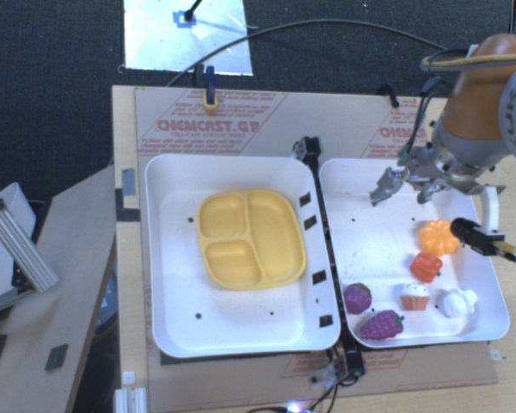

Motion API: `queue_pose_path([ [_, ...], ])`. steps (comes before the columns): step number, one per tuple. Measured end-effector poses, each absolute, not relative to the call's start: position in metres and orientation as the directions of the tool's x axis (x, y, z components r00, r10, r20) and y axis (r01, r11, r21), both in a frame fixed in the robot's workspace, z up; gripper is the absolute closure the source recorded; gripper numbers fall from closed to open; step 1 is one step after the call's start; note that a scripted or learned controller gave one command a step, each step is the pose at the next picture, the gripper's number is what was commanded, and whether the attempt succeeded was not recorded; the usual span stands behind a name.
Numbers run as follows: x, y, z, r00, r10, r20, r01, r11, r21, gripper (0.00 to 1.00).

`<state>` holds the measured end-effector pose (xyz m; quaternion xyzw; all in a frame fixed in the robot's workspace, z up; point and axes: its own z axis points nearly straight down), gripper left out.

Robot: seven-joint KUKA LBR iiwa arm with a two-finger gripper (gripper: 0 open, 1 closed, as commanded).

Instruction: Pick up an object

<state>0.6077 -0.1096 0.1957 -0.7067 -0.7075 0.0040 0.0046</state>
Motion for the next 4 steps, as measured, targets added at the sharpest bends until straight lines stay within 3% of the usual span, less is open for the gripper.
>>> queue_pose_path([
  [1, 0.611, -0.109, 0.204, -0.003, 1.000, 0.000, 1.000, 0.003, 0.001, 0.00],
  [3, 0.609, -0.111, 0.099, -0.001, 1.000, 0.000, 1.000, 0.001, -0.001, 0.00],
  [4, 0.609, -0.110, 0.084, -0.001, 1.000, 0.000, 1.000, 0.001, 0.000, 0.00],
])
